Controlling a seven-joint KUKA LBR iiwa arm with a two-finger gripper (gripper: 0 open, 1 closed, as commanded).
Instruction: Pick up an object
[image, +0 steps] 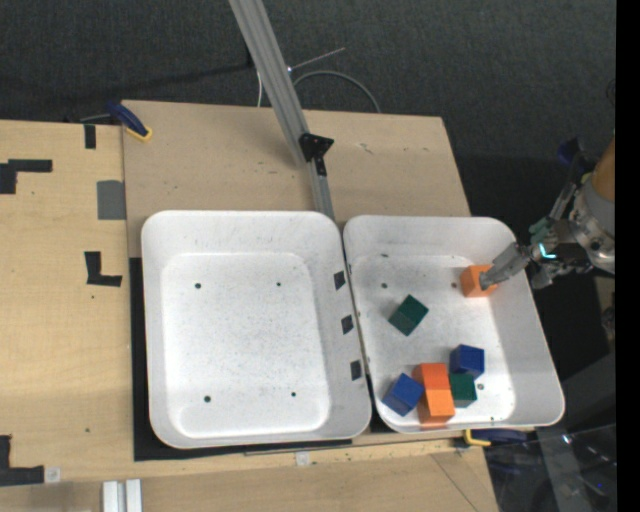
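The right bin (520, 400) holds several small blocks. A small orange block (472, 281) sits near the bin's right wall, toward the back. My gripper (494, 274) reaches in low from the right edge, and its tip is right against that orange block. A dark green block (408, 315) lies alone in the middle of the bin. At the front, a cluster packs together a blue block (467, 358), a larger orange block (435, 391), a green block (463, 389) and another blue block (402, 393).
The left bin (240, 230) stands beside the right one, their rims touching. A slanted metal pole (280, 80) crosses the back of the bench down to the bins' shared rim. A yellow and blue clamp (130, 119) lies at the far left.
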